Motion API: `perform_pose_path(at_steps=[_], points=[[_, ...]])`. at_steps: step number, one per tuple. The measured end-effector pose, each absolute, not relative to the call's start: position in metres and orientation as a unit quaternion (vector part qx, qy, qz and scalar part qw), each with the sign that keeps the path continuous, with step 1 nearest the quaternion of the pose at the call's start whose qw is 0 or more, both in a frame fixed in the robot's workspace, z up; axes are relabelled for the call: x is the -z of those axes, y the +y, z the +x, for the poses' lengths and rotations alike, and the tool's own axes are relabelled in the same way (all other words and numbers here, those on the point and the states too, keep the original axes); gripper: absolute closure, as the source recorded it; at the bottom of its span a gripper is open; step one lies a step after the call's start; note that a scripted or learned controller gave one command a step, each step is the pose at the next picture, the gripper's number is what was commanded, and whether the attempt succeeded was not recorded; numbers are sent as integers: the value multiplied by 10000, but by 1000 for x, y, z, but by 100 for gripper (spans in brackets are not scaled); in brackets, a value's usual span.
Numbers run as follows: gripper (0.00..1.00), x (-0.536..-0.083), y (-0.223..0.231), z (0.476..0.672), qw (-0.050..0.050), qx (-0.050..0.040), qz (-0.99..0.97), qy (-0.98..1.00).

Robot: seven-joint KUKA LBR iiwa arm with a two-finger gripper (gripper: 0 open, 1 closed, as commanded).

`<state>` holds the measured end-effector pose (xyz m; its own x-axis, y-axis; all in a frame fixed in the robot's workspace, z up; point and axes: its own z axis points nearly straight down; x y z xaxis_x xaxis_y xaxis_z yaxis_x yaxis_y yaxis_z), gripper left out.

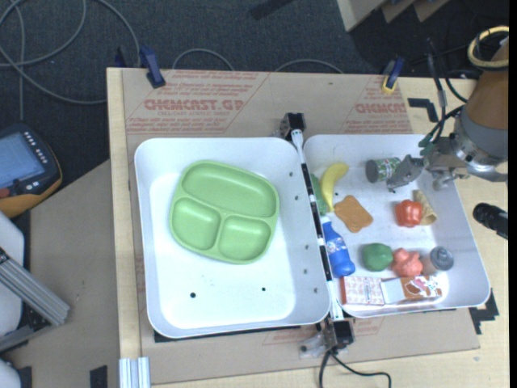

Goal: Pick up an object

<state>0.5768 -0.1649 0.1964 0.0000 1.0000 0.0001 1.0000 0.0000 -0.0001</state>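
Fingers point(414, 170): open or closed could not be told; nothing seen between them. Hung over right bin point(467, 241), beside can point(382, 169), above red toy point(409, 212). Pick not yet done.

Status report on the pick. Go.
End effector over right bin, near the top edge, nothing seen in its grasp. Nearest: grey can, red toy. Green plate sits in left bin.

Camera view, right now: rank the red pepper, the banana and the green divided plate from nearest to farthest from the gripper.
From the gripper:
1. Red pepper, just below it in the right bin.
2. Banana, at that bin's left edge.
3. Green divided plate, over in the left bin.
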Motion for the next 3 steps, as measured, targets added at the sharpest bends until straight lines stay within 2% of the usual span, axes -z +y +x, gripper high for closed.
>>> perform_pose_path(at_steps=[1,2,3], points=[[0,-99,-174,573,-12,3,-7072,-7071],[100,-109,-174,573,-17,5,-7074,-7068],[100,-86,-109,602,-17,14,-7066,-7076]])
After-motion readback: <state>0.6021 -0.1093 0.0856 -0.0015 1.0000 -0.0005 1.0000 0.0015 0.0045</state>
